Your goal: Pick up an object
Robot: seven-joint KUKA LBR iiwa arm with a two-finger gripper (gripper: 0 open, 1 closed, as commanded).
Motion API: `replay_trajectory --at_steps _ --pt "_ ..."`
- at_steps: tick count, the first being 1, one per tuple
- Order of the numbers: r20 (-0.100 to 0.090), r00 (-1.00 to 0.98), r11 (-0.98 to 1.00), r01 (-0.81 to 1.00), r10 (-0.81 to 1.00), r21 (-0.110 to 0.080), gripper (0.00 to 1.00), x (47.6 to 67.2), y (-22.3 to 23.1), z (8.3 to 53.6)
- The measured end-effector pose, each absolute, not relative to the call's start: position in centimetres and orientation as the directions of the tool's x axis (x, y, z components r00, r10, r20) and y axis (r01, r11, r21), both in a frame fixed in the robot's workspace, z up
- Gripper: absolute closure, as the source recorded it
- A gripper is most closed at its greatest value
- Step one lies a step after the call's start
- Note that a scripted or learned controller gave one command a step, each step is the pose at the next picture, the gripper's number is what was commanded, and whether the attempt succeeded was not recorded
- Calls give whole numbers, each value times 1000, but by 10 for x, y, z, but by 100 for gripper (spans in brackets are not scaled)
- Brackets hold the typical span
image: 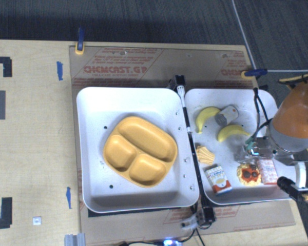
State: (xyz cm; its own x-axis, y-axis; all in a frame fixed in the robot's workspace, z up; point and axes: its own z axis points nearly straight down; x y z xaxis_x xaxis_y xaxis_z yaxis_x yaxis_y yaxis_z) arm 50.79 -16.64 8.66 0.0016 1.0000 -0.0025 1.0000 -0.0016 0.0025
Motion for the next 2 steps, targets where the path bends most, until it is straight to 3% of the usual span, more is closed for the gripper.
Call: replay_trajectory --at_steps 1,2 --pt "1 -2 2 1000 1000 2 100 551 -74 185" --pt "1 -3 3 1000 1000 1 100 609 3 185"
